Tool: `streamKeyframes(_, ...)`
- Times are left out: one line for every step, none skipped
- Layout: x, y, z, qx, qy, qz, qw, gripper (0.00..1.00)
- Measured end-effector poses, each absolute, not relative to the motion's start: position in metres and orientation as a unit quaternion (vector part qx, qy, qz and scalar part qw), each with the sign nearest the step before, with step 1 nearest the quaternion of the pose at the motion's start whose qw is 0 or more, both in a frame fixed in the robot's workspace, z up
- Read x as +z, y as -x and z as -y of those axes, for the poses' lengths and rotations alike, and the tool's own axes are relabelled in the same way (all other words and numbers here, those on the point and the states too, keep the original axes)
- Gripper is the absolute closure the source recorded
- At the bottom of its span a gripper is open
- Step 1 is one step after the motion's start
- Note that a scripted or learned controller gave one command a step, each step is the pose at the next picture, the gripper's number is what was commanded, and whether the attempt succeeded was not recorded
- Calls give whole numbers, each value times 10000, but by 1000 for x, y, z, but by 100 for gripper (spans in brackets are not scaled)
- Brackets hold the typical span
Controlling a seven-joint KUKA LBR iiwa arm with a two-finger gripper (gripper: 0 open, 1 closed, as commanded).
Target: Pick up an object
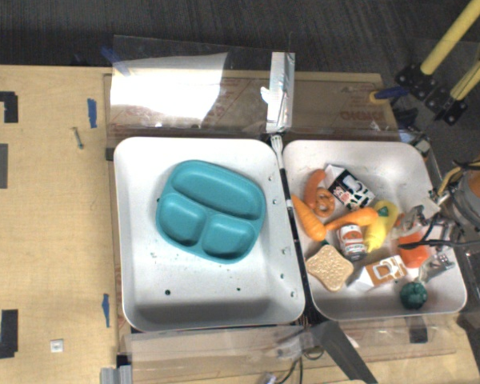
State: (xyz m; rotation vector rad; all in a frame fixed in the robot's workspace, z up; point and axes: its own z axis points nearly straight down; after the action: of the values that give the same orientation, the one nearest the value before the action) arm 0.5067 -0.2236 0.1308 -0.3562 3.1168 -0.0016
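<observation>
The right bin [360, 154] holds a pile of toy foods: an orange carrot [308, 216], a black-and-white carton [349, 189], a yellow banana [381, 224], a small red-labelled can [352, 242], a bread slice [330, 268], an orange-and-white box [386, 271] and a green broccoli [414, 294]. My gripper [429, 234] reaches in low over the bin's right side, by its right wall. A small red-orange piece [414, 253] lies right at the gripper's tip; whether it is gripped is unclear.
The left bin [136, 238] bears a teal divided plate [210, 209]. A clear plastic sheet [176, 90] lies behind the bins. Yellow poles with black clamps [440, 50] stand at the back right. Tan bench surface [40, 214] extends to the left.
</observation>
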Motion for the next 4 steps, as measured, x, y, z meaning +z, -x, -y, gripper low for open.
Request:
streamKeyframes(144, -509, 223, -17, 2739, -9617, 44, 0)
streamKeyframes(157, -599, 222, -16, 4314, -9022, 49, 0)
streamKeyframes(118, -590, 226, -133, 4090, -9123, 137, 0)
streamKeyframes(88, -548, 222, -18, 3635, -9316, 46, 0)
